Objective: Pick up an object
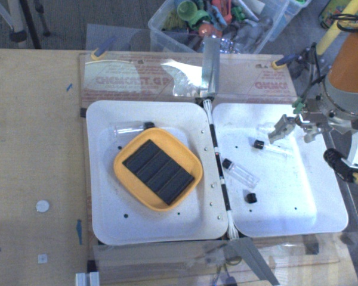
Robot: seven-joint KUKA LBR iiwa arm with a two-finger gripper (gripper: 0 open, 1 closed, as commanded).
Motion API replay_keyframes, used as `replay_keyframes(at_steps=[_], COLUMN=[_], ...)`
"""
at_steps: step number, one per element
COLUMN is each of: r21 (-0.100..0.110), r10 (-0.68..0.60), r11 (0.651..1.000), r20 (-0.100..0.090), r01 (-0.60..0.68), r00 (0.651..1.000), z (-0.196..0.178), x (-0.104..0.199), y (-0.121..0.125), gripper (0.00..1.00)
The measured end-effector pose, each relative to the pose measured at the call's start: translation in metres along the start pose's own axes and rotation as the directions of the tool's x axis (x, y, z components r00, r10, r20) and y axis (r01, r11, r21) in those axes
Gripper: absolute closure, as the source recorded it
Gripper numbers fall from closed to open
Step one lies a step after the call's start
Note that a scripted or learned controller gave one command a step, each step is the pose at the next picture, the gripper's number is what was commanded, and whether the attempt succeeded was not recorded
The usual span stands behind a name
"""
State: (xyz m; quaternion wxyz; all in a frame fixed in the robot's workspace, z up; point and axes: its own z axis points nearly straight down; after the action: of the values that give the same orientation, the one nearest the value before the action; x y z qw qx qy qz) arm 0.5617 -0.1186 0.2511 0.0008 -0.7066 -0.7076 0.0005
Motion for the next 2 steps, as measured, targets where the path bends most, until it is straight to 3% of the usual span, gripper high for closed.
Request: replay_keyframes(at_steps=[1,2], r21=[-0.002,-0.004], r10=[-0.095,-0.216], r11=[0.995,0.976], r20=[0.001,0.002], r01=[0.095,0.216], r00=[0.995,0.976], z=[0.127,-0.034], x=[0.005,0.017], y=[-0.054,-0.063], gripper=[0.00,0.00])
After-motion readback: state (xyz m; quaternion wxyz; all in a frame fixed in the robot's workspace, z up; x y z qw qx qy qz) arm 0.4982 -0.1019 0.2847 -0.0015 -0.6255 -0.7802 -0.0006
